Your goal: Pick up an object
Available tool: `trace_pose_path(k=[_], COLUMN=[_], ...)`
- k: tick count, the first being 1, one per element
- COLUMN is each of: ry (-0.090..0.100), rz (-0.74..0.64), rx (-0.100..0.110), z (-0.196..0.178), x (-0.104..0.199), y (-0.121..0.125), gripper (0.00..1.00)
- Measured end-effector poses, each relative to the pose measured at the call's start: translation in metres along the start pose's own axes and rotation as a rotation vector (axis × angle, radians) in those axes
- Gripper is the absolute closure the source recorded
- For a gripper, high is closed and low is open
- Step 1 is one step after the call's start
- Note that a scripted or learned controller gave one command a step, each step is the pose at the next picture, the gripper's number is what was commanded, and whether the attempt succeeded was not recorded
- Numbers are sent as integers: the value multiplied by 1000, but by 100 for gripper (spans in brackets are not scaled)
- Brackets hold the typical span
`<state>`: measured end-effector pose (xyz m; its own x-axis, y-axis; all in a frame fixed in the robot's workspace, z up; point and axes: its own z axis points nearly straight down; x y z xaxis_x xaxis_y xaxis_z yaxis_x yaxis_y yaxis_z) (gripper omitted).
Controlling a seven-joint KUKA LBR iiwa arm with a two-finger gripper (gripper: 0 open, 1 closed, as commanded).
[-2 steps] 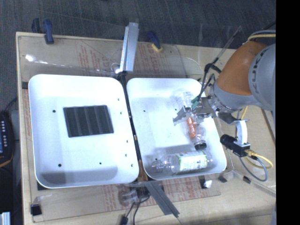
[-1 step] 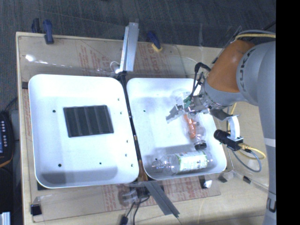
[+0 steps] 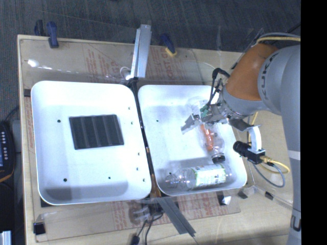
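My gripper [image 3: 195, 120] hangs over the upper middle of the right bin [image 3: 158, 137], at the end of the grey arm with its orange band [image 3: 245, 75]. Just below and to the right of it lies a small clear bottle with orange contents and a black cap [image 3: 210, 139], pointing toward the bin's near side. A larger clear plastic bottle with a white and green label [image 3: 202, 177] lies on its side along the near wall of the same bin. Some crumpled clear plastic [image 3: 198, 106] sits under the wrist. The view does not show anything held.
The left bin [image 3: 46, 152] holds a flat dark ribbed rectangle [image 3: 96, 131]. A metal bar [image 3: 140, 50] stands at the back between the bins. Cables and a black connector [image 3: 248, 149] hang at the right bin's right wall.
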<state>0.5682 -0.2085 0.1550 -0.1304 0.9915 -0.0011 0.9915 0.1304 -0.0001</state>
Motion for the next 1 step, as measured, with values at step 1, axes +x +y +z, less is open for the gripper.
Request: trace_pose_path(k=[1], ry=[0], rz=[0], rx=[0], z=[0], x=[0], y=[0], gripper=[0])
